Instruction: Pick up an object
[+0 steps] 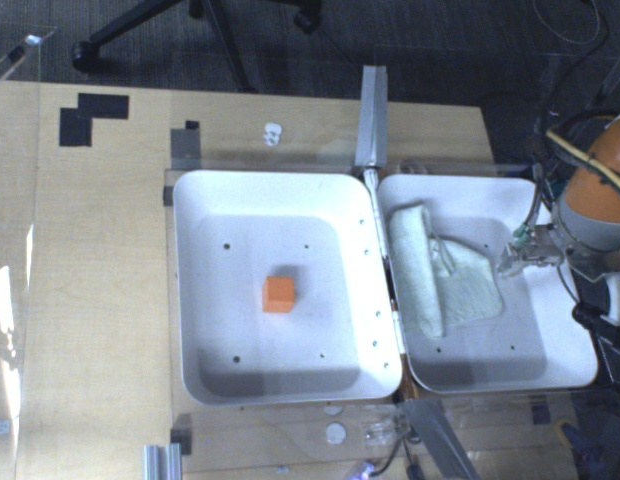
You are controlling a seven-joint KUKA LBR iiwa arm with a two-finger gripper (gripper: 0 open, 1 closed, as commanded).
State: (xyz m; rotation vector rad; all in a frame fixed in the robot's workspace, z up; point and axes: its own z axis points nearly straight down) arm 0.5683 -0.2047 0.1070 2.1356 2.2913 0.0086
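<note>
1. Gripper [518, 251] sits at the right edge of the right bin [565, 368], its tip just beside the edge of a pale cloth [442, 283]; whether it grips anything cannot be told from this slant.
2. An orange block [279, 294] lies alone near the middle of the left bin [205, 368], well apart from the arm [595, 193].
3. Both white bins rest side by side on a light wooden bench [90, 298], with black tape patches [90, 116] near its far left.
4. Dark carpet lies beyond, bearing an office chair base [200, 3].
5. No writing is legible.
</note>
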